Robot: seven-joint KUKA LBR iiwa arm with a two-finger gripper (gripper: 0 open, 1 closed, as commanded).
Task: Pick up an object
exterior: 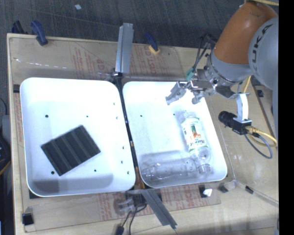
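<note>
**Two bottles, one ribbed pad, open gripper above the right bin**

Two clear plastic bottles lay in the right bin (pixel 159 94): a labelled bottle (pixel 193 133) running lengthwise near the right wall, and a bare bottle (pixel 174 168) lying crosswise along the front wall, their ends close together at the front right corner. One black ribbed pad (pixel 71 149) lay alone in the left bin (pixel 34 89).

The gripper (pixel 185 93) hung over the right bin's rear edge, fingers spread with nothing between them. The labelled bottle lay just in front of it, apart from the fingertips, with nothing between them.
</note>
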